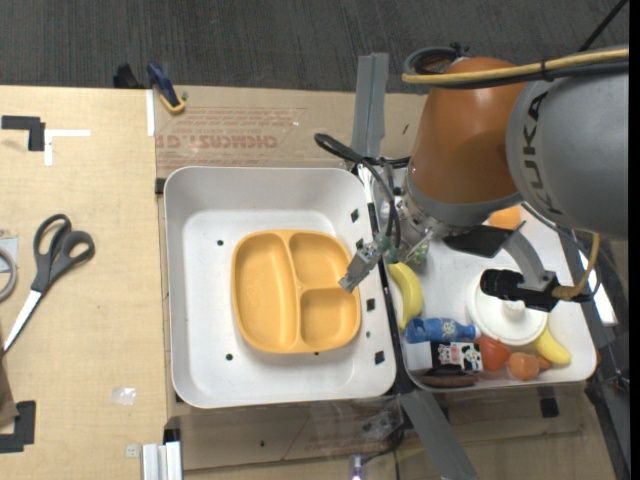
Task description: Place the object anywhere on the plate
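The yellow plate (296, 290), split into three compartments, lies in the middle of the left bin (190, 298) with nothing on it. The gripper (362, 264) hangs at the plate's three o'clock edge, right over the seam where the two bins meet, its grey fingertip reaching down toward the plate's rim. Whether it is clenched or released cannot be told, and nothing is visible between its tips.

A banana (406, 291) lies in the right bin (585, 363) against its left wall, just beside the gripper at about its four o'clock; which object the task means cannot be told from the view. Below the banana sit a blue packet (440, 329) and a small black-and-white carton (452, 355). Toward five o'clock of the bin lie a red fruit (490, 353), an orange one (523, 366) and a second banana (553, 347), crowded around a white round container (510, 315) with a black part of the arm above it.

The arm (520, 138), with its large orange band, covers the upper half of the right bin and hides what lies under it. Black cables (345, 151) loop at the wrist's ten o'clock.

On the wooden bench (80, 368), well apart at nine o'clock, a pair of scissors (48, 258) rests. A sheet of cardboard (250, 133) lies at twelve o'clock of the left bin.
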